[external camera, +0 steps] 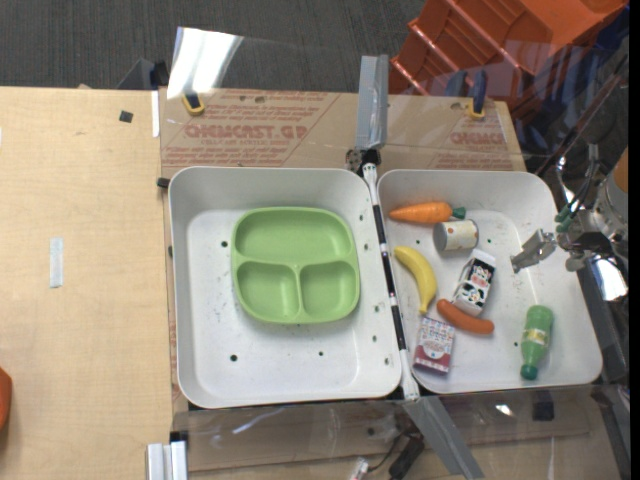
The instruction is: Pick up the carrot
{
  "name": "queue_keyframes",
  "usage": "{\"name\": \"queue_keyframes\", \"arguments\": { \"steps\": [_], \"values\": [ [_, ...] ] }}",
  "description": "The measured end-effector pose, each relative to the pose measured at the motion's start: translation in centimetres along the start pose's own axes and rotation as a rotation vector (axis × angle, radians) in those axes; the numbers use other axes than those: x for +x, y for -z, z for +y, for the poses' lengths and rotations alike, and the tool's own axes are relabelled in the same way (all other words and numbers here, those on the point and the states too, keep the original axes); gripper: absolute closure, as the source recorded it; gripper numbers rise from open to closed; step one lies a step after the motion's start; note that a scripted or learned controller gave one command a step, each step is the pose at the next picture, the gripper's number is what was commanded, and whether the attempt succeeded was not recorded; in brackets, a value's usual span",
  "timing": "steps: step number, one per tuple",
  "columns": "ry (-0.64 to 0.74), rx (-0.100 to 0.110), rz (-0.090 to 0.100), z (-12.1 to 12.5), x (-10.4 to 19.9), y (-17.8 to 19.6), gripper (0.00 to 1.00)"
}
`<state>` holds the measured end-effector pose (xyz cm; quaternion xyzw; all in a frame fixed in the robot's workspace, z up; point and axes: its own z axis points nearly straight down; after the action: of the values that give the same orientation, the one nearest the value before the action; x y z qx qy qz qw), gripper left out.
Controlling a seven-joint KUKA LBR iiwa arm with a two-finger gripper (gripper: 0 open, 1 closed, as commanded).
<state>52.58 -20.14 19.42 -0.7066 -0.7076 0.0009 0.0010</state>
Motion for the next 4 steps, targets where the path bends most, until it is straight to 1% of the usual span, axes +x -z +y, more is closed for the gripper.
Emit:
{"name": "queue_keyframes", "arguments": {
  "steps": [1, 2, 3, 4],
  "values": [
    [-0.047, -0.004, -0.002, 13.4, 1.4, -8.9, 0.0],
    [-0.064, -0.003, -0.001, 13.4, 8.2, -10.1, 0.0],
    [-0.092, -0.002, 0.0, 6.6, 9.6, -10.2, 0.0],
    [-0.122, -0.001, 0.0, 0.9, 9.8, -10.3, 0.0]
  ]
}}
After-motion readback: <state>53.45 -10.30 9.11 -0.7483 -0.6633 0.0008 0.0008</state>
